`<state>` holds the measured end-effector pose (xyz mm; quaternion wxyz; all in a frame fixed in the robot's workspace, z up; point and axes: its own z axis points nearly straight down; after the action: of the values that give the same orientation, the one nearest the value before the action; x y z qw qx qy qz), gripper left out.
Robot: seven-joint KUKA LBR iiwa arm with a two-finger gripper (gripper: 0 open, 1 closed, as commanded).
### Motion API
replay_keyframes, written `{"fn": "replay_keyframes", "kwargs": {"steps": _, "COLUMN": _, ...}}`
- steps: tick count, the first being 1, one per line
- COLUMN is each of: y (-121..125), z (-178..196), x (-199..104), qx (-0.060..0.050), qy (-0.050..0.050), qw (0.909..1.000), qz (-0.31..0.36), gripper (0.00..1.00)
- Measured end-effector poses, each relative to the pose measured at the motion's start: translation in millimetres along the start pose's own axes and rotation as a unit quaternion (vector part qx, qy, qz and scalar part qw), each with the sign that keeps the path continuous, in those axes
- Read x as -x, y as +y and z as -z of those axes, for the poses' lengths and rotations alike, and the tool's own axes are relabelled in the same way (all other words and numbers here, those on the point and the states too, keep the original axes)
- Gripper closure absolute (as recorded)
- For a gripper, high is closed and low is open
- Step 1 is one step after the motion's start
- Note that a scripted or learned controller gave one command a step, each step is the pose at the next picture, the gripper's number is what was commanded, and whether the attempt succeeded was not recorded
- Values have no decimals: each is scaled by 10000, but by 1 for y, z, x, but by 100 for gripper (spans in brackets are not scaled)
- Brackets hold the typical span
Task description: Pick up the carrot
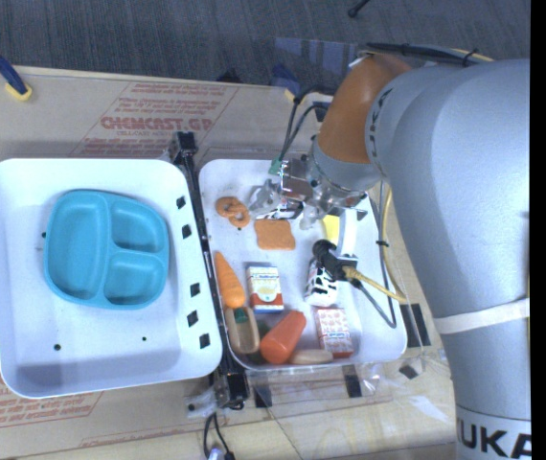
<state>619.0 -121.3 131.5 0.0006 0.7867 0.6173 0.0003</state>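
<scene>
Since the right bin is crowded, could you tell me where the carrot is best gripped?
Grip the carrot across its thick middle, coming from above. It lies flat along the right bin's left wall, pointed end toward the far side. The small carton sits close on its right, so the middle probably offers the most room.

Probably a robotics lab, KUKA arm (445, 199), white bins (24, 353), clamped cardboard bench (110, 113)

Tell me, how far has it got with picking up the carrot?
Nothing looks done yet. The carrot lies along the left wall of the right bin, untouched. The tool hangs over the bin's far end, near a pretzel. Reaching, grasping and lifting remain.
</scene>
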Motion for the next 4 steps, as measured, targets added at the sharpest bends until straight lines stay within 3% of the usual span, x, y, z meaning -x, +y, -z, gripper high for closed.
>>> {"fn": "replay_keyframes", "kwargs": {"steps": 1, "y": -73, "z": 62, "x": -55, "qx": -13, "qy": 7, "qw": 9988, "qz": -493, "gripper": 0}}
{"fn": "replay_keyframes", "kwargs": {"steps": 2, "y": -32, "z": 69, "x": -8, "qx": -17, "qy": -6, "qw": 9967, "qz": -814, "gripper": 0}}
{"fn": "replay_keyframes", "kwargs": {"steps": 3, "y": -37, "z": -41, "x": -8, "qx": -13, "qy": -7, "qw": 9960, "qz": -889, "gripper": 0}}
{"fn": "replay_keyframes", "kwargs": {"steps": 4, "y": -37, "z": -31, "x": -9, "qx": -45, "qy": -6, "qw": 9962, "qz": -865, "gripper": 100}}
